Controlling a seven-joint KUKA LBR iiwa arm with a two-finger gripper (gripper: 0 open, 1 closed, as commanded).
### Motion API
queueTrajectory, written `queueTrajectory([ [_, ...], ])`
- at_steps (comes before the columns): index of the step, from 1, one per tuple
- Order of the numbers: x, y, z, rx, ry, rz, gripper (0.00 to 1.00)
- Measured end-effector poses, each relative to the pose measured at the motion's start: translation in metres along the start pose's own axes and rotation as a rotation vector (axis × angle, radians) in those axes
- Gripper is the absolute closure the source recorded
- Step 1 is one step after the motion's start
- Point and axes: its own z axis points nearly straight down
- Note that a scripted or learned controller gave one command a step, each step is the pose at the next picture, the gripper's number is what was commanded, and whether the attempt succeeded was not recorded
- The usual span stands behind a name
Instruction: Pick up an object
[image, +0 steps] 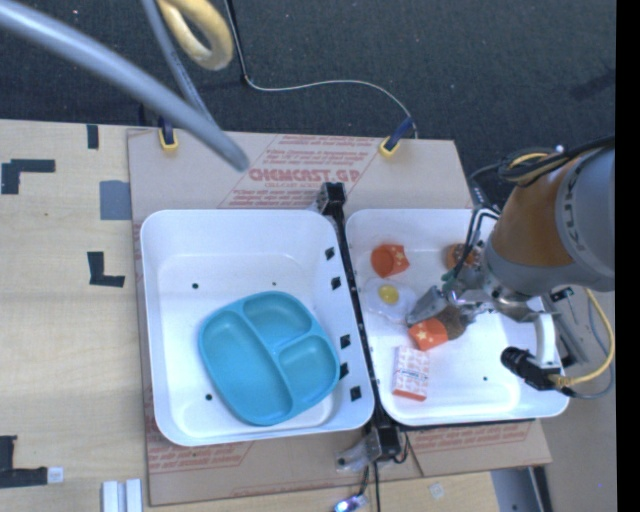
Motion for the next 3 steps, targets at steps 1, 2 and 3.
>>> queueTrajectory([
  [1, -0.002, 0.001, 0.033, -0.011, -0.007, 0.001, 0.0],
  [2, -0.001, 0.004, 0.02, -0.017, -0.006, -0.001, 1.0],
  [3, 0.004, 0.007, -0.024, -0.009, -0.002, -0.001, 1.0],
])
